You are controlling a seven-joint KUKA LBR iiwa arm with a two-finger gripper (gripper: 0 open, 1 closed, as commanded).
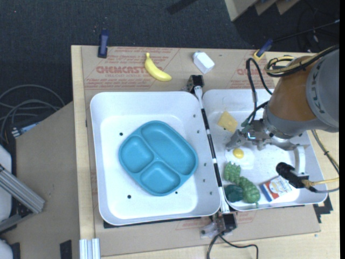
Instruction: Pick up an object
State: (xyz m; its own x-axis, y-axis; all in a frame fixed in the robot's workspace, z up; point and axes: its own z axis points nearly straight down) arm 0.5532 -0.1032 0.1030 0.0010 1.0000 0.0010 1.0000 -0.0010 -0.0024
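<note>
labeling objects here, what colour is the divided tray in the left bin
Blue, a light turquoise blue; the divided tray shows in the camera view.

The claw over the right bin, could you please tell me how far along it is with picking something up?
Done: the arm has reached over the right bin. In hand: the claw hangs low between the yellow block and the small fried egg, with nothing visibly between its fingers. Left: gripping and lifting an item.

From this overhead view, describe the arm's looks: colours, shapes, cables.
The arm is thick and rounded, grey with a broad orange band above the wrist. Its end effector is grey metal, small beside the arm. Black and yellow cables loop beside the orange band.
</note>
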